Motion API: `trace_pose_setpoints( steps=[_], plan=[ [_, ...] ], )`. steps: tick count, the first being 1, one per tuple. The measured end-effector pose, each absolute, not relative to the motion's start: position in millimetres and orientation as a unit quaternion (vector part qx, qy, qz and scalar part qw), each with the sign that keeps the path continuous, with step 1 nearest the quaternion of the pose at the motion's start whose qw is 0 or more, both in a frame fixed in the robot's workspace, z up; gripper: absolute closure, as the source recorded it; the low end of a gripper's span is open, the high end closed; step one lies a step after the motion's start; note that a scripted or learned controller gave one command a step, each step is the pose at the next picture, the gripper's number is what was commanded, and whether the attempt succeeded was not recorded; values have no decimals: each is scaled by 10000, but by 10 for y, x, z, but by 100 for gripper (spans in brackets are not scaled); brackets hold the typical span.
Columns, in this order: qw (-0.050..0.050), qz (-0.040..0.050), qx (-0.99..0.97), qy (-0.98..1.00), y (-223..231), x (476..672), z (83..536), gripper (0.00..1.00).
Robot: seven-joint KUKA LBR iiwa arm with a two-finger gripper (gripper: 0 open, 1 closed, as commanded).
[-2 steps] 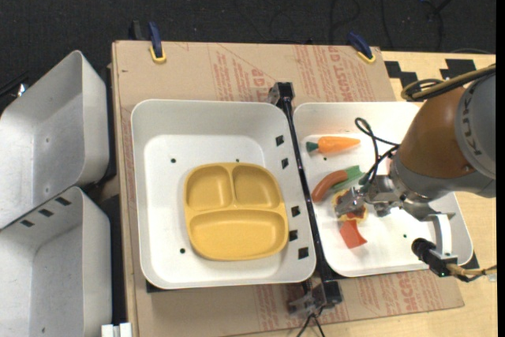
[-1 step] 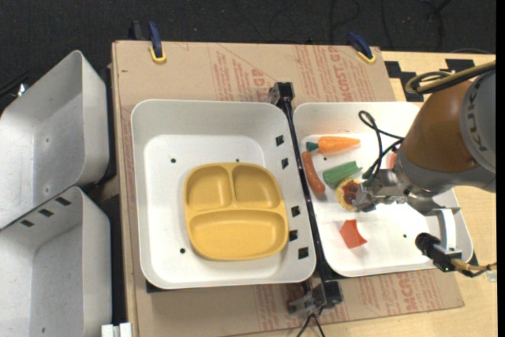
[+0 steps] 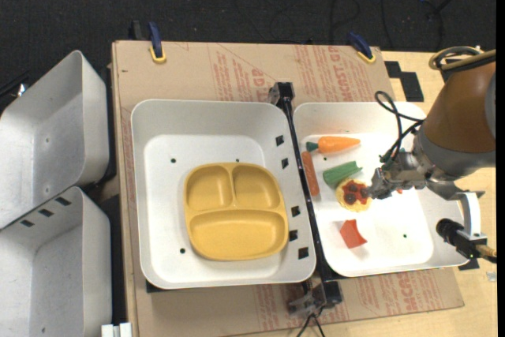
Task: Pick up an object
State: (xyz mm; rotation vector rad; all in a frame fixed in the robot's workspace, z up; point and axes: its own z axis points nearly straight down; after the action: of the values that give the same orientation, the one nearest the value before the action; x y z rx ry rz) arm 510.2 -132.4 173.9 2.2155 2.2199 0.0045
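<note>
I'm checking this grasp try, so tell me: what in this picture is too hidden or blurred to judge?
- Tool, camera view: small and blurred, its state unreadable.
- Yellow toy with red spots: its right edge sits under the tool; contact unclear.
- Right bin: its right wall is covered by the arm.
- Arm: cut off by the picture's right edge.

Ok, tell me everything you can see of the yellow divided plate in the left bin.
The yellow plate looks like smooth plastic, a rounded square with three compartments: two small ones at the far side, one wide one nearer the camera. It lies flat, right side up, on the floor of the left bin, roughly centred. Nothing lies in it or touches it.
</note>
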Motion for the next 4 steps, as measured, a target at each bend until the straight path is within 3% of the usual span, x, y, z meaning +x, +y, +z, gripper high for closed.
trace_pose_setpoints(
  steps=[2,4],
  plan=[
    [26,13,7059,7083,-1329,5133,2782,100],
    [-3,5,7045,7097,-287,5392,2562,100]
  ],
)
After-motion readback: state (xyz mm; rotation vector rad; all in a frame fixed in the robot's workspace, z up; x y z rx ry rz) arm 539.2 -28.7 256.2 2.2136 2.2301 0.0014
